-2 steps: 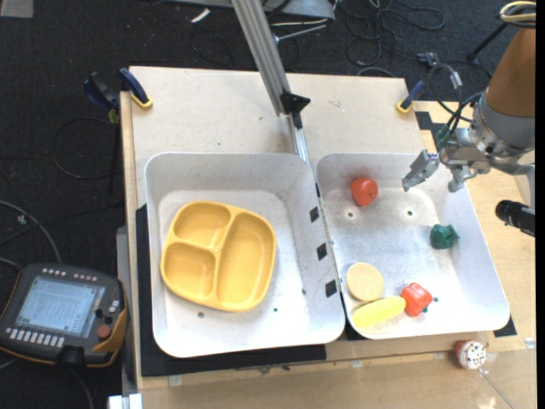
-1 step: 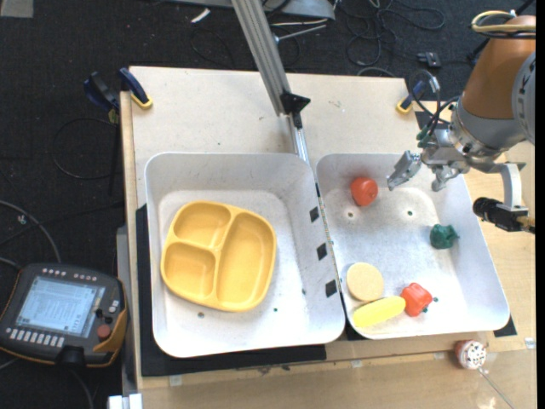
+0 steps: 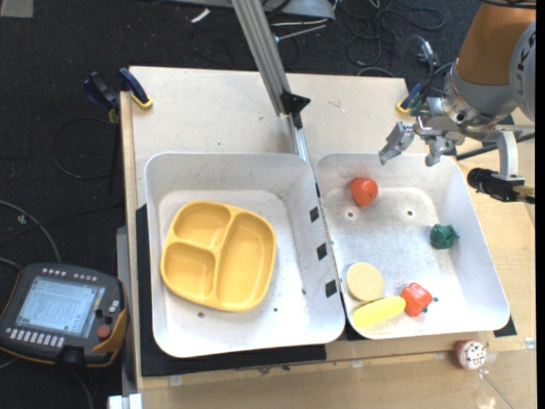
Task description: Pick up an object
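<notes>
The object to be picked had not yet been chosen by any visible contact; several small toy foods lay in the right bin, all free of the arm; a red tomato-like piece sat near the bin's far left corner, closest to the gripper; a small green piece lay by the right wall; a pale round slice, a yellow banana-like piece and a red pepper-like piece clustered at the near edge. The gripper hung above the far rim of the right bin, its two fingers spread apart with nothing between them. The left bin held a yellow divided plate; a teach pendant rested off the counter at lower left. The step in hand looked like the approach; the next move would probably call for lowering over one piece, likely the red one nearby, and closing on it squarely.
</notes>
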Controlling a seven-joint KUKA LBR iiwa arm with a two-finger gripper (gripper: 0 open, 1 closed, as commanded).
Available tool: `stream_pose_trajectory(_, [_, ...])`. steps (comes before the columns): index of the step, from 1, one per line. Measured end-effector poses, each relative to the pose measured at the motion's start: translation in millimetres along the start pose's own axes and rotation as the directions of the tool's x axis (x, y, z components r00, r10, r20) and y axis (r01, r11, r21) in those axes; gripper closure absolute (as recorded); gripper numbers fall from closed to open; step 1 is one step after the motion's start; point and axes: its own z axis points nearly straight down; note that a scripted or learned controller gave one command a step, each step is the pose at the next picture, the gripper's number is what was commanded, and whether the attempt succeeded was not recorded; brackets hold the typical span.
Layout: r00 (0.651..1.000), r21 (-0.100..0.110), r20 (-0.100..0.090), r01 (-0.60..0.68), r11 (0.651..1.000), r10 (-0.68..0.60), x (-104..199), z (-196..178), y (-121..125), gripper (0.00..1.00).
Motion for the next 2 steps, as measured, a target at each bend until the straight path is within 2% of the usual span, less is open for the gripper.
stream_pose_trajectory(1, [1.000,0.013,-0.001,-0.003,1.000,0.003,26,165,-1,0.00])
stream_pose_trajectory(2, [1.000,0.007,0.001,-0.002,1.000,0.002,25,151,1,1.00])
